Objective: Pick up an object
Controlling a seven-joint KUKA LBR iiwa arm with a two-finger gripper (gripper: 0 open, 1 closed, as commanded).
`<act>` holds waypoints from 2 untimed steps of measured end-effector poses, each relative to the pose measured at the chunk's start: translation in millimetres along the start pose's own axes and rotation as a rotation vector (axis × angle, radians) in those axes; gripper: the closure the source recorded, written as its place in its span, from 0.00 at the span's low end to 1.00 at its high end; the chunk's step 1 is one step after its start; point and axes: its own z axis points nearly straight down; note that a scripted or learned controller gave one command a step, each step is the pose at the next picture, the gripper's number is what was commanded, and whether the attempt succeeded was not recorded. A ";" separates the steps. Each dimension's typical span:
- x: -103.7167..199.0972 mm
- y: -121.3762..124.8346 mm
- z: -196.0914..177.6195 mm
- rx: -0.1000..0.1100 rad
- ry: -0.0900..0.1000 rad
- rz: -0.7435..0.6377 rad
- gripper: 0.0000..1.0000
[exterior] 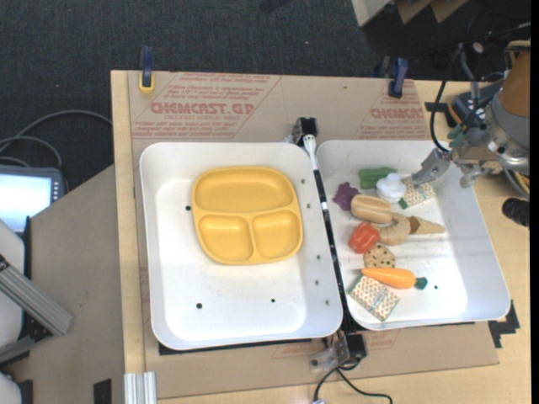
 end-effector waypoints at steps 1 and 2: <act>18.9 -46.3 129.0 0.013 0.006 0.001 0.00; 6.1 13.6 136.8 -0.003 -0.001 -0.002 0.00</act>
